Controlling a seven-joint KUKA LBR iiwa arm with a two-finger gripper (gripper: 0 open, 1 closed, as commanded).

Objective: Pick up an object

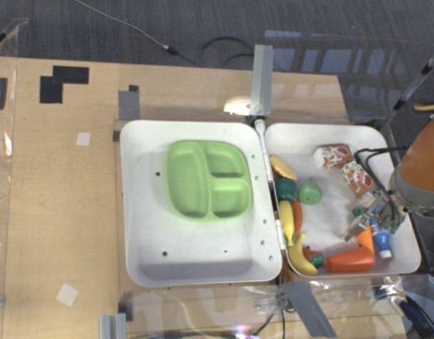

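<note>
Two white bins: left bin [143, 189], right bin [330, 136]. One green divided plate [206, 179]. Two bananas: [286, 221], [300, 256]. One green ball [309, 193].

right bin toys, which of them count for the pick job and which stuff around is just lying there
For the job: gripper; orange carrot; green ball; banana; blue-capped bottle; snack packets.

Lying about: green divided plate in the left bin; black tape patches on the bench.

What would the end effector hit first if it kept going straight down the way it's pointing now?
Probably the orange carrot-shaped toy lying just below the end effector in the right bin, though depth is hard to judge from this slanted view.
</note>
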